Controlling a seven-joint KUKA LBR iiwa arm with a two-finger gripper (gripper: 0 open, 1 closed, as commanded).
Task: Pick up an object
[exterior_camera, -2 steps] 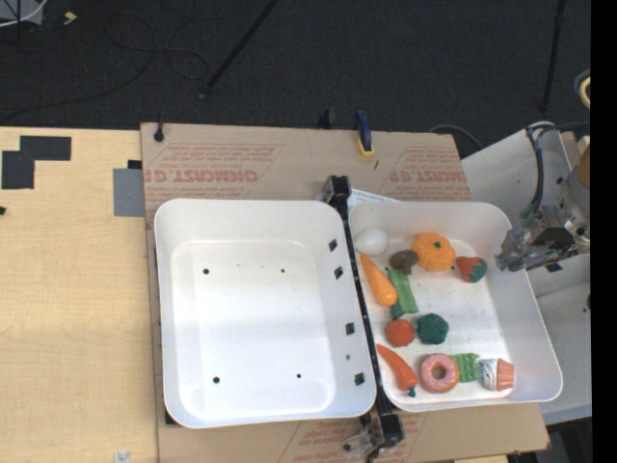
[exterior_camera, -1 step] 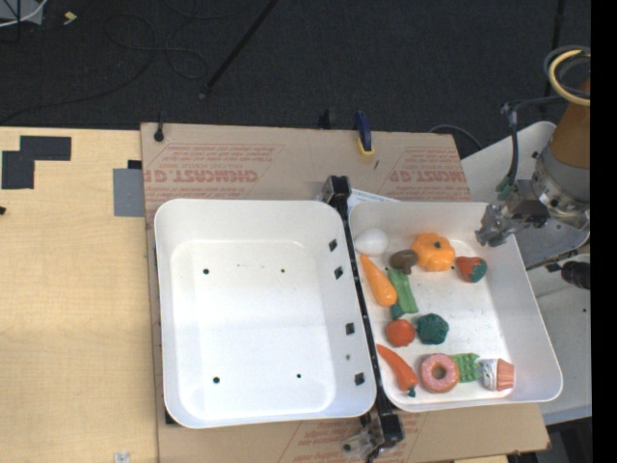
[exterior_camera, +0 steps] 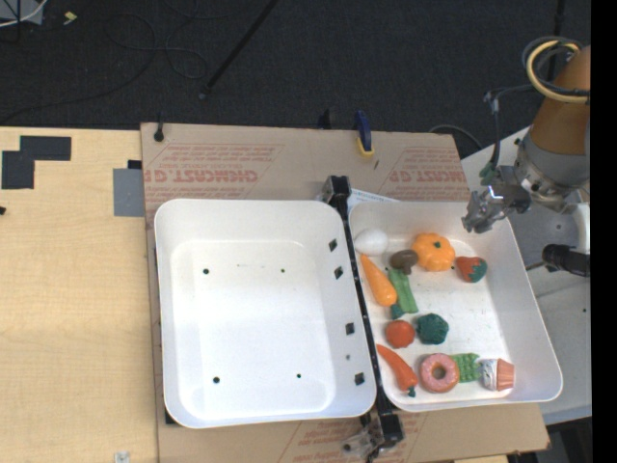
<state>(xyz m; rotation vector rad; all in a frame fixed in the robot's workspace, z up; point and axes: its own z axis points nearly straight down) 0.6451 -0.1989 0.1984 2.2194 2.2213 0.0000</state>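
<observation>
From the right bin (exterior_camera: 525, 287), the landmark for everything here, my gripper (exterior_camera: 482, 210) hangs at its upper right corner with nothing between the jaws (how wide they stand I cannot tell), so I should drop straight onto a toy lying apart from its neighbours, say the orange pumpkin (exterior_camera: 435, 252) in the bin's upper middle. Largest to smallest I count two bins, one pumpkin, two carrots, one pink doughnut (exterior_camera: 440, 372), one tomato.
</observation>
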